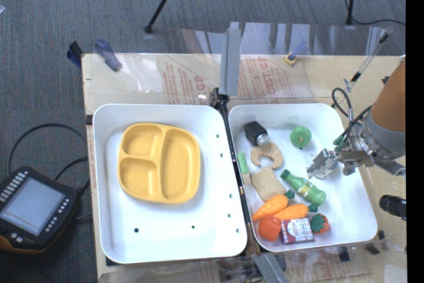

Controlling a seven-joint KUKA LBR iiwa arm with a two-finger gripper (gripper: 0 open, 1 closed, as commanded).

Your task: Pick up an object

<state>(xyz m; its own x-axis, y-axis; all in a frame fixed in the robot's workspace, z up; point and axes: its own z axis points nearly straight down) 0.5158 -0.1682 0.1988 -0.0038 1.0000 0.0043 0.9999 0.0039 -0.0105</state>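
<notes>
Toys crowd the near end of the right bin (344,117), and any of them would do for my task. Nearest lie a red ketchup packet (297,230) with an orange tomato (269,228) at its left and a small red-and-green piece (320,223) at its right. Just beyond, two carrots (281,207) lie side by side, a slice of bread (267,183) above them. Right of the bread is the green bottle (305,188), lying on its side.

My gripper (325,164) hangs over bare bin floor just right of and beyond that bottle. How wide I am spread I cannot tell from this slant, and I see nothing held between my jaws. I judge this the approach step: nothing is lifted yet.

Farther off sit a croissant-shaped piece (267,156), a black and silver object (256,133) and a green apple (301,136). The left bin (106,142) holds a yellow divided plate (159,162).

Next, I would shift left and nearer to centre over the bottle, straddle its body, then descend.
</notes>
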